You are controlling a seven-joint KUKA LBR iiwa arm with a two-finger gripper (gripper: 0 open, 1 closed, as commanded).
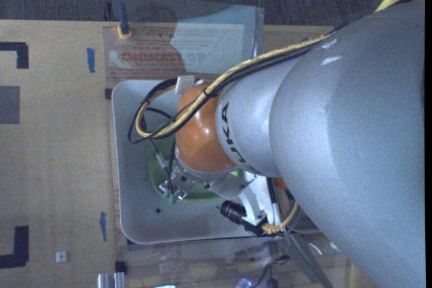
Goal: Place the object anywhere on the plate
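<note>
A green plate (156, 172) lies in the left white bin (131, 145), mostly covered by my arm. Only its left rim and a strip of its lower edge show. My gripper (172, 191) hangs over the plate's lower left part, under the orange wrist band (196, 135). The wrist hides the fingertips and whatever is between them. The task's object is not visible from this angle.
The big grey arm link (324, 138) covers the right bin and most of the right half of the view. A yellow and black cable (145, 118) loops over the left bin's upper part. A clear plastic sheet (202, 44) stands behind the bin. Brown bench surface (54, 145) lies to the left.
</note>
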